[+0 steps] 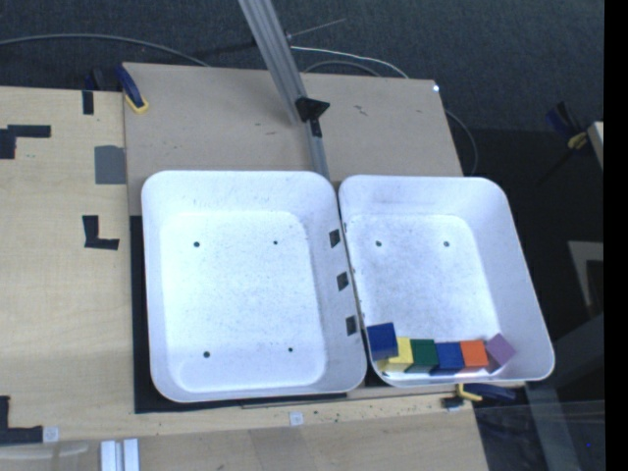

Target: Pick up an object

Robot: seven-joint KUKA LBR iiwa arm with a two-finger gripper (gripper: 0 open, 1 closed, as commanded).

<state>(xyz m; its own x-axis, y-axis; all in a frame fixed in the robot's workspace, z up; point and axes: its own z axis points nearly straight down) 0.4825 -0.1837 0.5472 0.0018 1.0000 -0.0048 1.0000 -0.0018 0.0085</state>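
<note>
A slim grey metal bar (270, 37), ridged lengthwise, carries a small black clamp (311, 111) with a thinner grey rod (318, 152) below; whether it belongs to the robot cannot be told

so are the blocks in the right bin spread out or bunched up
Bunched up. The blocks sit in a tight row along the near wall of the right bin, side by side from blue to purple, with one blue block raised at the row's left end.
</note>
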